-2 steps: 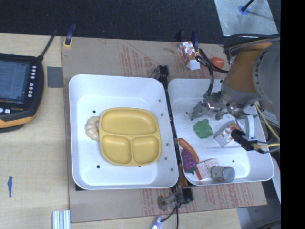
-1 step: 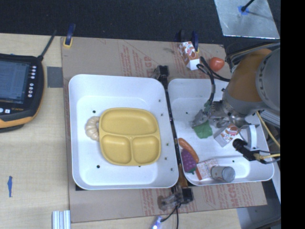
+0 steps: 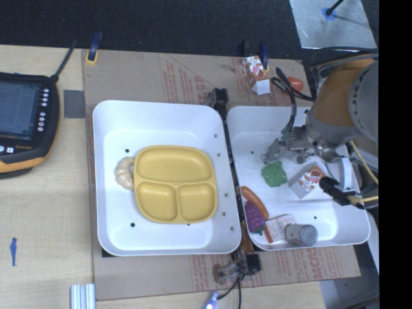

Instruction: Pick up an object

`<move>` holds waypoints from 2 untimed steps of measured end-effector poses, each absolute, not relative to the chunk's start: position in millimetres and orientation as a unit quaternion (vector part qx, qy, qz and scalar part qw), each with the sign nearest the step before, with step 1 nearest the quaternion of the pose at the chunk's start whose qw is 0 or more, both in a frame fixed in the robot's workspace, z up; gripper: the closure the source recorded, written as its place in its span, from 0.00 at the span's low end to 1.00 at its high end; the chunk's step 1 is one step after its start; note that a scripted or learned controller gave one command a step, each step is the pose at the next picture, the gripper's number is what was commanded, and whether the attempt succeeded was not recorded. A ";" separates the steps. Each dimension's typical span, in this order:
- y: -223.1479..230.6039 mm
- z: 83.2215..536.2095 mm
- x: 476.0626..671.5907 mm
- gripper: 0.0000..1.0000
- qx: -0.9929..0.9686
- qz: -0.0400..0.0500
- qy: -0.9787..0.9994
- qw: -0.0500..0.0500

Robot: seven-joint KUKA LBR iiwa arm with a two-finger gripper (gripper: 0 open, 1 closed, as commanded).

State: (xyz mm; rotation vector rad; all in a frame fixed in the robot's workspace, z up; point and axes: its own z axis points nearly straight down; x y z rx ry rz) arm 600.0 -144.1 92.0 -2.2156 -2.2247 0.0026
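Observation:
My gripper (image 3: 287,153) hangs low over the back part of the right bin (image 3: 347,234), on the grey arm with its orange band (image 3: 341,92) coming in from the right. Just below it lies a green lumpy object (image 3: 275,174), close to it or touching it. A small white and red carton (image 3: 306,179) lies to the green object's right. Nearer the front lie an orange carrot-like piece (image 3: 253,200), a purple grape bunch (image 3: 255,218), a red and white packet (image 3: 279,228) and a grey can (image 3: 301,234) on its side. Nothing is visibly held.
The left bin (image 3: 112,131) holds a yellow divided plate (image 3: 175,183) with a beige round item (image 3: 123,172) tucked at its left edge. A small carton (image 3: 256,73) stands on the cardboard behind the bins. A tablet-like pendant (image 3: 22,121) lies at far left.

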 end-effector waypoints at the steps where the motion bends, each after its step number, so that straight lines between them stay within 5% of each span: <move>1: -105.6 91.5 586.1 0.00 -0.705 0.002 -0.709 0.002; 2: -142.3 91.7 593.5 0.00 -0.706 0.001 -0.708 0.001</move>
